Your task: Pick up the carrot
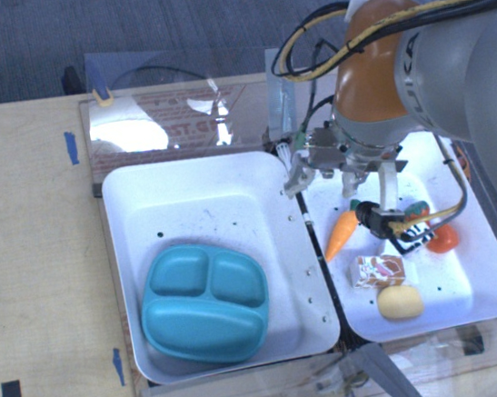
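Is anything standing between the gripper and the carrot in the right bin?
Nothing visible does. The gripper hangs right beside the carrot; the small packet and the yellow round item lie lower in the view, off that path.

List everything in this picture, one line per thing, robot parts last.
bench: one, pale wood, under both bins
left bin: one, white, left on bench
right bin: one, white, beside left bin
divided plate: one, teal, in left bin
carrot: one, orange with green top, right bin, near dividing wall
packet: one, red and white, right bin, below carrot
yellow lump: one, pale yellow, right bin, near front edge
red ball: one, red, right bin, right side
arm: one, grey with orange band, from right
tool: one, grey, over right bin, close to carrot's green end
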Controlling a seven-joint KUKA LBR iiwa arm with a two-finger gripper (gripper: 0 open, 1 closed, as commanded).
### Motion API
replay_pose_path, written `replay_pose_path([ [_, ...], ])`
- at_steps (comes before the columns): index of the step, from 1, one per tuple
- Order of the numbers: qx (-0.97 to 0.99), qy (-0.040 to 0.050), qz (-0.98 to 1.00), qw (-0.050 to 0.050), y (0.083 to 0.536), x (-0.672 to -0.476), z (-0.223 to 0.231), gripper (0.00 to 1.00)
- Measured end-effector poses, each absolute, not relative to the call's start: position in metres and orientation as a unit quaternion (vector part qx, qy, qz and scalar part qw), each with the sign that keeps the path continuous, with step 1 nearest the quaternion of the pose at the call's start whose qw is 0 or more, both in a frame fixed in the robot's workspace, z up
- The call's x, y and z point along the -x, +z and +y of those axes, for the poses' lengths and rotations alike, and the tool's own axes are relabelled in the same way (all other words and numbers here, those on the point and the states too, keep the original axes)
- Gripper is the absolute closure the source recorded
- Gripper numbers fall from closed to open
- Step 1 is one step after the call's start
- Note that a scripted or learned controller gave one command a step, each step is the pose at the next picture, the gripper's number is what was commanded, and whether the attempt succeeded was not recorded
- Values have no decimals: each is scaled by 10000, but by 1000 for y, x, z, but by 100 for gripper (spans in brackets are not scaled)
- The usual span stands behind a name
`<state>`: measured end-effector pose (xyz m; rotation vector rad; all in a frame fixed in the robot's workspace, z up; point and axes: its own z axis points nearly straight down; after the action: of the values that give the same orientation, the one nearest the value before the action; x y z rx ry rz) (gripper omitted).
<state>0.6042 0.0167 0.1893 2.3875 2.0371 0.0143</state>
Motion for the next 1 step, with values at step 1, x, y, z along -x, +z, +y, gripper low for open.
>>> replay_pose_path([
  [1, -7481, -14, 6636, -6, 185, -594, -40, 0],
])
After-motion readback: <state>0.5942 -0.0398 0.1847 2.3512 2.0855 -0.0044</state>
